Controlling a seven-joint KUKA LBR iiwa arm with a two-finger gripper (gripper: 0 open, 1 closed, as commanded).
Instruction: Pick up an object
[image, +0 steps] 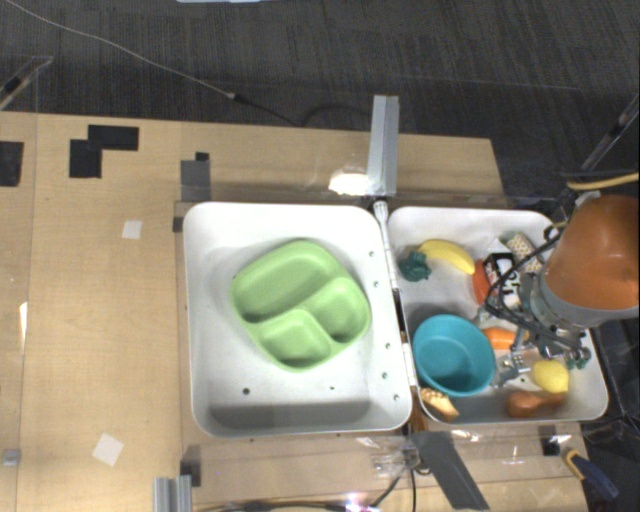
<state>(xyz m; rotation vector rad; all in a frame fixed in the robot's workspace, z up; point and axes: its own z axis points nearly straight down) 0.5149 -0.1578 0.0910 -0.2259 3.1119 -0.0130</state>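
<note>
Camera view: looks down on two shallow white bins, with the round teal plastic bowl (454, 353) in the right-hand bin (452, 224) as landmark.
Arm: the grey arm with its orange band (598, 262) hangs over the bin, right of the bowl.
Gripper (528, 352): low among the objects just right of the bowl; dark linkage and cables crowd it, so I cannot tell how wide it stands or whether anything is caught in it.
Candidate objects: a yellow lemon-like fruit (551, 375) just right of the gripper, a brown rounded piece (528, 402) right of the bowl and nearer the camera, a yellow banana (447, 256) beyond the bowl, a small dark green piece (414, 265) beside the banana.
Left of the bowl: a green divided plastic tray (300, 303) lies in the other bin (205, 300).
Progress: judged at the reaching or closing stage; nothing is visibly lifted. A confirmed grasp and a lift remain.
</note>
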